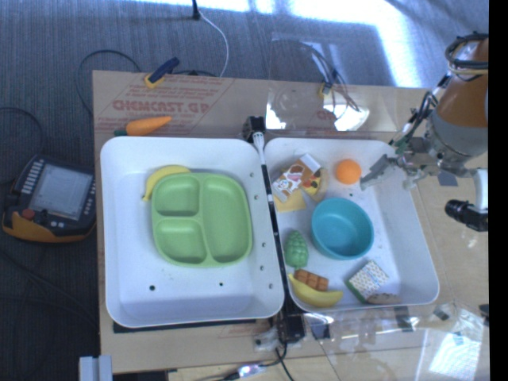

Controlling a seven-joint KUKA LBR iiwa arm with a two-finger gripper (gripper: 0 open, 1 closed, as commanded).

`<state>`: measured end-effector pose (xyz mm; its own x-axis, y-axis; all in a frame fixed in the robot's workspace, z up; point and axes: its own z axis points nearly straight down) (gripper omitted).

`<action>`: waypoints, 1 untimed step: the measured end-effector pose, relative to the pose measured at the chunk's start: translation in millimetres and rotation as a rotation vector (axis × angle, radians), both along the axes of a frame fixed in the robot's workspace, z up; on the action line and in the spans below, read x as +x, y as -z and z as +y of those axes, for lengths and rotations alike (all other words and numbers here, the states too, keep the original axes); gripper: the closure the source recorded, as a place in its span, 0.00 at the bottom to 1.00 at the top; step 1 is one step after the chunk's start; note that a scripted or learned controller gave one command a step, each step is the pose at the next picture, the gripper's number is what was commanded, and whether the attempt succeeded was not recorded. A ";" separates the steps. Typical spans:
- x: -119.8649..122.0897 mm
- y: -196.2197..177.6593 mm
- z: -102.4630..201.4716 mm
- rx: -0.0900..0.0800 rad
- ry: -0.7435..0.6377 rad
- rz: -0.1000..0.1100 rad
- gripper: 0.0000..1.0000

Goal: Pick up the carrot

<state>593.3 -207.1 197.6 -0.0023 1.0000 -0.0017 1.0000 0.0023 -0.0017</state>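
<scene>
The carrot [148, 125] is orange and lies on the brown bench top just beyond the far left corner of the left bin [119, 236], outside both bins. My gripper [390, 178] hangs over the far right side of the right bin [417, 244], well to the right of the carrot. Its fingers are spread and nothing sits between them. One dark finger [371, 175] points left toward an orange ball [347, 171].
The left bin holds a green divided plate [198, 217] and a banana [162, 177]. The right bin holds a snack packet [294, 183], a blue bowl [341, 227], a green toy [296, 248], a yellow toy [316, 289] and a small box [367, 279]. A pendant [49, 198] lies off the bench at left.
</scene>
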 end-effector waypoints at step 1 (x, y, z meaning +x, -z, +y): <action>76.5 79.2 -7.2 0.011 0.177 0.004 0.00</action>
<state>669.8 -214.3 118.4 0.1743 0.9847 0.0093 0.9847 -0.1742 -0.0071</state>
